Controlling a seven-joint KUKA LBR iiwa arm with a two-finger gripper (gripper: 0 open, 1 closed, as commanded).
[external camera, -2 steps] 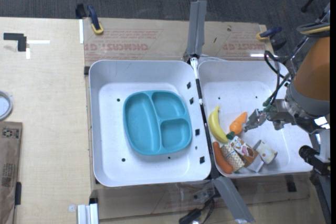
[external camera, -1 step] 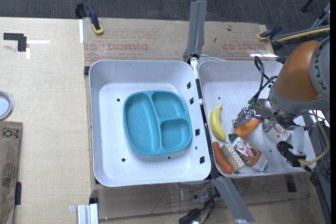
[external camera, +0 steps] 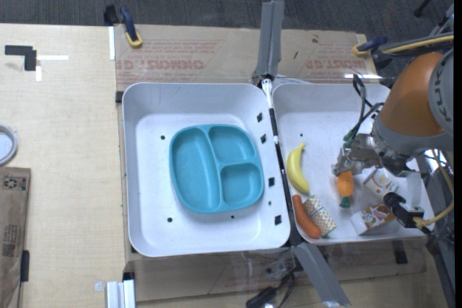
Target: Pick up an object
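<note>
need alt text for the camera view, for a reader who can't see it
A grey arm with an orange band reaches from the right into the right bin, its gripper low over a small orange item. Nearby lie a banana, an orange carrot-like item and some packets. The left bin holds a blue divided plate.

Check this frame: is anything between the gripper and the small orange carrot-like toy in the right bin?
Nothing visible does. The gripper sits directly over the orange toy in the right bin; the banana lies apart, toward the left bin.
</note>
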